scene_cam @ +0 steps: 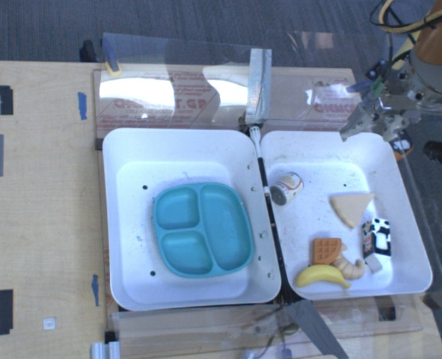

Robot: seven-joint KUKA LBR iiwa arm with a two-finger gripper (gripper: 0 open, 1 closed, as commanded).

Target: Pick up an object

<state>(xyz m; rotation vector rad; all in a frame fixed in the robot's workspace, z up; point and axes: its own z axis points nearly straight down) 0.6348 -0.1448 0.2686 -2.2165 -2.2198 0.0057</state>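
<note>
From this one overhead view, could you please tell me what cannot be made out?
- Hand: small and blurred at the right bin's far corner; finger state unreadable.
- Black-and-white object: too small to identify.
- Pale lump between banana and waffle: identity unclear.
- Arm: cut off by the right edge.

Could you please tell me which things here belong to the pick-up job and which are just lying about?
For the job, all in the right bin: banana, waffle, cheese wedge, small can, black-and-white toy; also the gripper.

Just lying about: teal divided plate in the left bin.
</note>
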